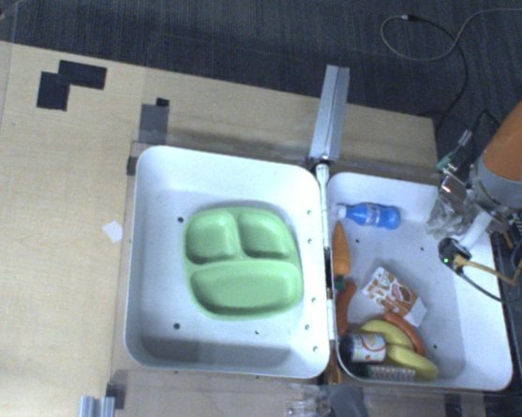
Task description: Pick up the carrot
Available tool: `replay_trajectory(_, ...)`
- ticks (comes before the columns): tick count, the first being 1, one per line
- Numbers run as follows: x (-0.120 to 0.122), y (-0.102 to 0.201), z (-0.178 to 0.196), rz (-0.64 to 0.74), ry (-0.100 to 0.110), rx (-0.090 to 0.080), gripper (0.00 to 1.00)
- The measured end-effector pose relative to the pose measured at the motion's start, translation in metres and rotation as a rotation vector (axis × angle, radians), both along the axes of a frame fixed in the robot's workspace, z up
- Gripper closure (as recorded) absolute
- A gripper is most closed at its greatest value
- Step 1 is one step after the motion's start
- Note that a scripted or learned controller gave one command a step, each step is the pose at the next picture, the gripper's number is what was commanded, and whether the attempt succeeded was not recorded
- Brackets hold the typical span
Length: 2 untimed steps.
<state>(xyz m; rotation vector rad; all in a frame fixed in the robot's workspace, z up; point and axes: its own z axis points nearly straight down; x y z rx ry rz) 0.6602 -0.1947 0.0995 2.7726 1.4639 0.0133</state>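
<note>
The carrot point(340, 249) is a slim orange piece lying lengthwise against the left wall of the right bin point(483, 320). My gripper point(449, 215) hangs over the bin's far right part, well to the right of the carrot and apart from it, close to the cap end of a blue bottle. Nothing is visible held under it.
A blue bottle point(370, 214) lies at the right bin's far end. A snack packet point(390, 293), a banana point(402, 350), a can point(365, 349) and a reddish item point(345, 303) crowd its near part. The left bin point(145, 264) holds a green divided plate point(242, 260).
</note>
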Motion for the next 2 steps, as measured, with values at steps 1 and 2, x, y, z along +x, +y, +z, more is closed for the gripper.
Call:
replay_trajectory(1, 0.011, 0.0, -0.013, -0.181, 0.004, 0.002, 1.0)
replay_trajectory(2, -0.007, 0.035, -0.012, 0.055, 0.003, 0.002, 1.0)
